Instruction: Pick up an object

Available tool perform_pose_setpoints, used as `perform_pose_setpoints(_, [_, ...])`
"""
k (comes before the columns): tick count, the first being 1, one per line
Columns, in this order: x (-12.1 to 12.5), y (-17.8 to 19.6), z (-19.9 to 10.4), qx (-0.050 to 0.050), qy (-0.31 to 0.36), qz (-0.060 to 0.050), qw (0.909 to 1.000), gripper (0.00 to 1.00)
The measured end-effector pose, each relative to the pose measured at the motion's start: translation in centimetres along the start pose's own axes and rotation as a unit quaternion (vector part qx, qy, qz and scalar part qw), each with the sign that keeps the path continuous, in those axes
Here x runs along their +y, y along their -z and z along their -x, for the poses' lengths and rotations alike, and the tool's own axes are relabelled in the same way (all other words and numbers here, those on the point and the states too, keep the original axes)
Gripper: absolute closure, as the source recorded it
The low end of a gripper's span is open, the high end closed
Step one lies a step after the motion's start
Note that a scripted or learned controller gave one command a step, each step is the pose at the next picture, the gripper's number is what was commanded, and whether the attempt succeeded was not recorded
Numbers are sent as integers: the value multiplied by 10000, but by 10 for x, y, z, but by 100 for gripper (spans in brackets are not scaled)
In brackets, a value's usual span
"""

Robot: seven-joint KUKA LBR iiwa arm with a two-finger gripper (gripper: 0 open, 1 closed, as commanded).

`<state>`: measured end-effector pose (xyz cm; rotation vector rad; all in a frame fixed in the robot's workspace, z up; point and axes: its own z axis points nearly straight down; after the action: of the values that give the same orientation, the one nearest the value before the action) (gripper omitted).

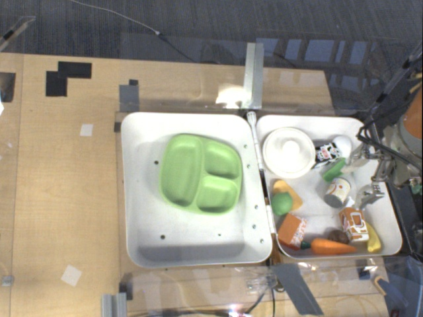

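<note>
The right bin (390, 207) holds several toy items: a white bowl (289, 150), a black-and-white piece (327, 153), a green bottle (334, 170), a small grey cup (338, 190), an orange-and-white carton (355, 224), a carrot (332, 246), an orange packet (291, 230) and a green ball (281, 204). My gripper (369, 175) hangs over this bin's right side, just right of the cup. It is open, with bare bin floor between its fingers.
A green divided plate (200, 172) lies in the left bin (142, 197). A yellow banana (374, 241) rests by the right bin's front right corner. A metal post (254, 78) stands behind the wall between the bins.
</note>
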<state>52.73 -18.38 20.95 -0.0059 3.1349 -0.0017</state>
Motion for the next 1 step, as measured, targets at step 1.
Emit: perform_pose_setpoints(1, [-17,-110,5,-41,258,-16,9997,0])
